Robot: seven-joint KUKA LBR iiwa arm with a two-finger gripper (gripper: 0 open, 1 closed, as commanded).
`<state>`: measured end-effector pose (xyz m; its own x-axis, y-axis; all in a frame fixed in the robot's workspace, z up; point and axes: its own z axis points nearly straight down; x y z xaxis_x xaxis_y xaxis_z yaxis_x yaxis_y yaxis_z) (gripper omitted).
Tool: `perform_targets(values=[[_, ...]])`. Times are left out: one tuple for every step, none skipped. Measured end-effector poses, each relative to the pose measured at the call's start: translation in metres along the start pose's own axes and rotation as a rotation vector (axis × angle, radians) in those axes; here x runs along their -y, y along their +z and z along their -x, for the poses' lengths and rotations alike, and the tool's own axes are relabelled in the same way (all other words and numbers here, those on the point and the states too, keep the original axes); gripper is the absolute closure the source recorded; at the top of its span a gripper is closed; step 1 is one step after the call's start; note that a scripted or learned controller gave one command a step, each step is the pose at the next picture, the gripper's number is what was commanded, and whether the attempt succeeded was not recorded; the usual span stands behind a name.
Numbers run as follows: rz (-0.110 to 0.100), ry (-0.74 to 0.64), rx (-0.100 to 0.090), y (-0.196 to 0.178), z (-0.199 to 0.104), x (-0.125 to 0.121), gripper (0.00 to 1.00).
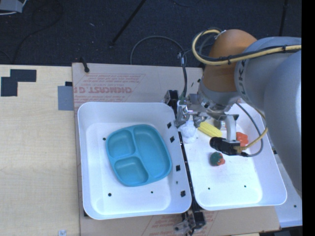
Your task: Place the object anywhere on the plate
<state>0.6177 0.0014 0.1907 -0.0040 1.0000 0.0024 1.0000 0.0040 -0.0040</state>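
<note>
A blue plate [139, 154] with three compartments lies in the left white bin [93, 132]. The right bin [246, 191] holds a yellow object [210, 130], a small white object [188, 131], an orange-red object [241, 139] and a green and red object [216, 159]. My gripper [209, 116] hangs over the far left part of the right bin, just above the yellow and white objects. The wrist hides much of it. I see nothing lifted off the bin floor.
The raised rims where the two bins meet [181, 156] run between the objects and the plate. A black cable loop [226, 145] hangs from the arm near the orange-red object. The arm's grey body [280, 92] covers the right bin's far right side.
</note>
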Motion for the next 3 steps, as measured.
perform_targets(values=[[0.003,0.000,0.000,-0.019,-0.049,-0.016,1.00],[0.002,0.000,0.000,-0.021,-0.109,-0.018,1.00],[0.001,0.001,0.003,-0.021,-0.107,-0.017,0.00]])
